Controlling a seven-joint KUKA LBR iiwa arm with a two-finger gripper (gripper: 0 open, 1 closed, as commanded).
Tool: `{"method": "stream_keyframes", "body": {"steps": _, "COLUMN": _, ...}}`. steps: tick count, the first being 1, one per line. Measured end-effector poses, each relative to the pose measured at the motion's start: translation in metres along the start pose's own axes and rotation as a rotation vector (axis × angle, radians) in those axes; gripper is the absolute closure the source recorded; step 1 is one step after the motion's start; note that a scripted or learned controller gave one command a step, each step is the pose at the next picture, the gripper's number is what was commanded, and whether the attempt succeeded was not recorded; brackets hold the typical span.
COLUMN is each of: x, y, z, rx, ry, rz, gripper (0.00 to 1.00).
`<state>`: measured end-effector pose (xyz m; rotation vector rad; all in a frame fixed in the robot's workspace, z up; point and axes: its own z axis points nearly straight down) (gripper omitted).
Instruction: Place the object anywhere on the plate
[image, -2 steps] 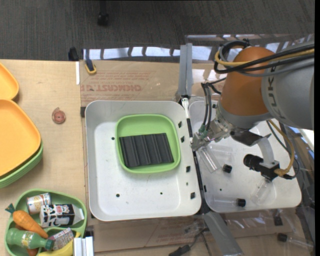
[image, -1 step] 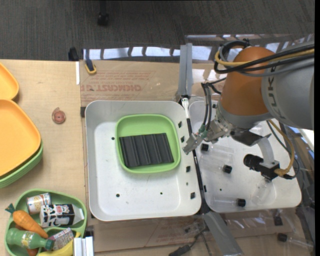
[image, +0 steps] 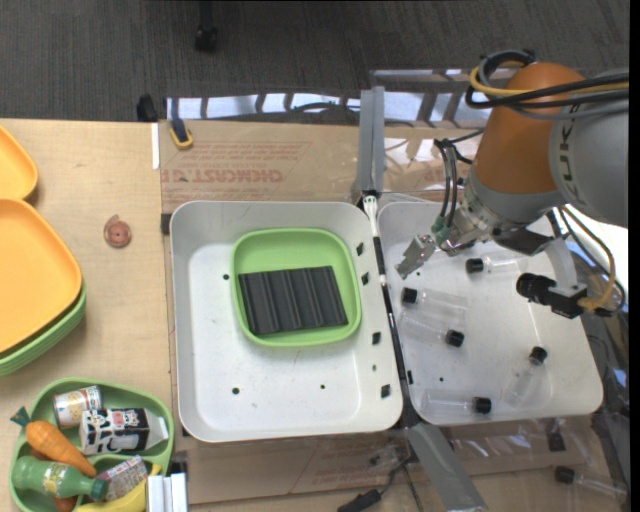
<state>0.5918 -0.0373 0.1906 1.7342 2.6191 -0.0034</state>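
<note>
As I hung over the right bin, my end effector sat low near that bin's upper left corner, just beside the divider between the two bins. Whether it was spread or pressed together, I could not tell; the angle and the metal glare hid that. Nothing showed plainly pinched in it.

The right bin held several clear plastic tubes with black caps, scattered apart: one tube just right of my end effector, one below it, a tube nearer the middle, another toward the lower right and one by the front rim. They all lay flat on the bin floor.

Over in the left bin sat the green plate, square with rounded corners, and on it a dark ribbed mat covered most of the middle. No tube lay on the plate; every one I could see was in the right bin.

My orange band and grey wrist loomed above the right bin's back edge, cables looping over the top. Left of the bins, the wooden worktop carried stacked orange plates at the edge, and a green bowl of toy food sat at the lower left corner, with a carrot and small cans in it.
</note>
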Motion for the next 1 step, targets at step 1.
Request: {"method": "stream_keyframes", "body": {"steps": 1, "x": 0.0647, "y": -0.0079, "z": -0.0553, "rx": 0.001, "ry": 0.0, "rz": 0.207, "gripper": 0.0}}
